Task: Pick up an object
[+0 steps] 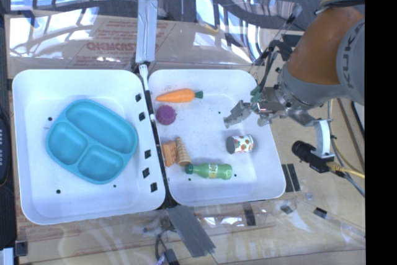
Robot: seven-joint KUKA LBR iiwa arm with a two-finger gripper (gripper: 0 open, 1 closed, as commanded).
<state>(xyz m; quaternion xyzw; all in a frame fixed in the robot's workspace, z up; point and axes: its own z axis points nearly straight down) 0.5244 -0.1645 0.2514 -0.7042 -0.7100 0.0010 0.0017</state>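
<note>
a: what's the bench like?

b: two shallow white bins side by side, the left bin [28,133] and the right bin [211,192], on a bench sheeted in clear glossy plastic that throws window glare along the top. under the sheet lies brown cardboard [111,40] with red print; i can make out "chemcas" and no more. beyond the bench the floor is dark grey carpet.

a: what's in the bins?

b: the left one holds a blue divided plate [92,140]. the right one holds an orange carrot [178,95] near its top, a purple ball [165,115] just below it, a brown waffle cone [174,151] by the dividing wall, a green bottle [211,171] lying on its side with a yellow label too small to read, and a small tipped cup [240,144] with a spotted print.

a: and the arm?

b: it comes in from the right, with part of a letter showing on its orange band. the gripper [239,115] hangs over the right bin, just above the cup in the picture. its fingers are spread apart with nothing between them.
</note>
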